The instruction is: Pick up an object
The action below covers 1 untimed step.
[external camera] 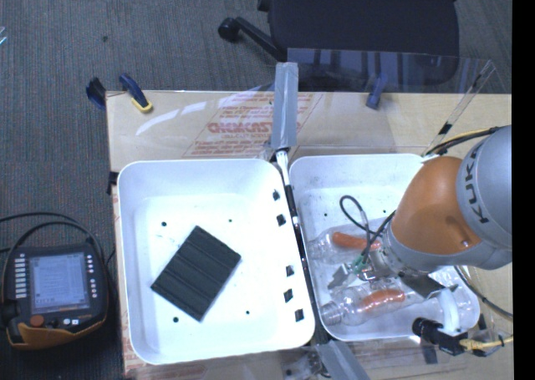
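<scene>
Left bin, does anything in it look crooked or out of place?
Only mildly: the black ribbed pad lies flat in the left bin but skewed, its edges diagonal to the bin walls. No spill or damage shows.

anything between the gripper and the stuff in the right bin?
Nothing visible. The gripper is already down in the right white bin, right among the clear plastic bottles with orange inserts. The arm's orange wrist band hides what's under it.

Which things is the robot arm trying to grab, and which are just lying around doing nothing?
For the job:
- grey arm's two-finger gripper, down in the right white bin
- two clear plastic bottles with orange inside
- flat black ribbed rectangular pad in the left white bin

Just lying about:
- black office chair
- handheld control pendant with a screen
- blue and yellow clamp
</scene>
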{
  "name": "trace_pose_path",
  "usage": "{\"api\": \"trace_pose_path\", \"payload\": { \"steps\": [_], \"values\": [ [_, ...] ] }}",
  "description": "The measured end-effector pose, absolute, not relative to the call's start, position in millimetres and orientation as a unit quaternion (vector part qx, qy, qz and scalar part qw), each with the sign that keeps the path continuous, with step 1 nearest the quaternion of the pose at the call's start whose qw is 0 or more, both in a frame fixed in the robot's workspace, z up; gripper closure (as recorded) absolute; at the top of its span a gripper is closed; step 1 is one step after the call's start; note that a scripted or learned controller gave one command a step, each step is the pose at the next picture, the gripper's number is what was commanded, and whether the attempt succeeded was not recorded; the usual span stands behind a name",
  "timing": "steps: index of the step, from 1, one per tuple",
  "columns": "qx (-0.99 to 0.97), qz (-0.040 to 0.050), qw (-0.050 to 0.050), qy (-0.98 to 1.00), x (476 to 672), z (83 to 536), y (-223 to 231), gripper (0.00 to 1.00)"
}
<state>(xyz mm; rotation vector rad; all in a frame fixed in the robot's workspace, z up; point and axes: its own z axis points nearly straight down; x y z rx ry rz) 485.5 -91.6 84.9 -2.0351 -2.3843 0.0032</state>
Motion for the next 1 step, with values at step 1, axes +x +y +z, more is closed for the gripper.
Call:
{"api": "trace_pose_path", "payload": {
  "steps": [1],
  "values": [
    [-0.65, 0.0003, 0.002, -0.76, 562.3, 85.7, -120.1, 0.0]
  ]
}}
